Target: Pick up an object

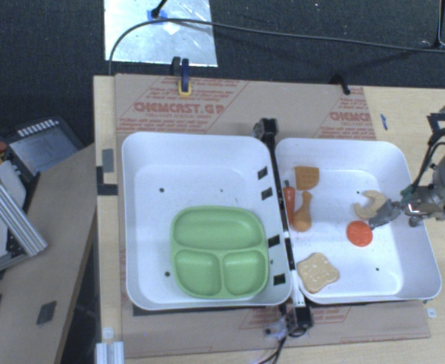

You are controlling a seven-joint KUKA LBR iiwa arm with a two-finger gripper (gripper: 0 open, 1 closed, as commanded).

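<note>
A green tray [220, 250] w/ three compartments is seen in the left bin [142, 203], set toward its near side; the far half of that bin's floor is left bare, so open room is given there. A row of black clips [266, 194] is seen along the divide btw the two bins.

In the right bin [415, 275], just beside the dividing wall, a slim red-orange piece [289, 200] is laid lengthwise. Next to it an orange-tan toy item [305, 177] is found, w/ a tan club-shaped piece [304, 212] just below it. A toast-like slice [317, 272] is placed near the front-left corner, close to the rim. A red round object [359, 233] is seen mid-bin, w/ a pale curved object [373, 202] just above and right of it; the two look nearly touching. The front-right of the bin floor is left open.

The arm is brought in from the right edge, low over the right bin's right wall, wrist pointed left. The gripper [385, 212] is placed at the pale curved object's right side, right above the red round object. Whether the claw is released or clenched can't be told; fingers are too dark and small, and no grasp can be confirmed.
</note>
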